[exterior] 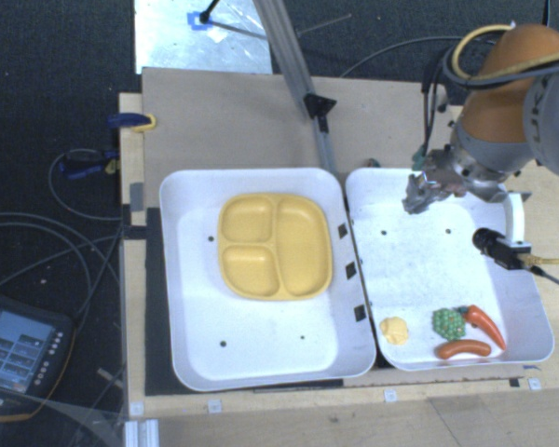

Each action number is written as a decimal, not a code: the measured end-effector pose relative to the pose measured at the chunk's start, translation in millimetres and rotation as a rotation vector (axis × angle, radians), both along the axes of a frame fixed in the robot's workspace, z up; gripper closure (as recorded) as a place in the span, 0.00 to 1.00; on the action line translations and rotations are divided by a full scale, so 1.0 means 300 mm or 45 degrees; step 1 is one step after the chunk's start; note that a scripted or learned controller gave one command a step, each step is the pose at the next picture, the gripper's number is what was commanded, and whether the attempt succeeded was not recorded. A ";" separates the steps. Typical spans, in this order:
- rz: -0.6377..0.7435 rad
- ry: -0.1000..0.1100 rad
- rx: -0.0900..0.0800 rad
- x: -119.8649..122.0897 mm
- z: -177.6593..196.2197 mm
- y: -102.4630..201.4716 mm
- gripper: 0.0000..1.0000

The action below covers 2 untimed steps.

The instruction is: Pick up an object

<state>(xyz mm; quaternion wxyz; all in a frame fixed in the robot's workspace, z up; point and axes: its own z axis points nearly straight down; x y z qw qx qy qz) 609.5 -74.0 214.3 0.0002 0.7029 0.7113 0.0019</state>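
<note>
The gripper (419, 196) hangs over the upper part of the right bin (419, 259) (its state I cannot tell), well apart from the carrot (485, 327), sausage (463, 349), broccoli (448, 323) and yellow piece (394, 330) clustered at lower right.

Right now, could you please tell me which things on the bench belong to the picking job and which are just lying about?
For the job:
- two-finger gripper, above the right white bin
- small yellow lump
- green knobbly toy vegetable
- orange carrot-shaped toy
- red-orange sausage-shaped toy

Lying about:
- yellow three-compartment plate in the left white bin
- handheld control pendant
</note>
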 end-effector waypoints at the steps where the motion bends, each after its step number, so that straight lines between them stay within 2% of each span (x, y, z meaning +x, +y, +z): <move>1: 0.000 0.000 0.000 0.034 0.051 0.185 1.00; 2: -0.001 0.000 -0.001 0.072 0.020 0.368 1.00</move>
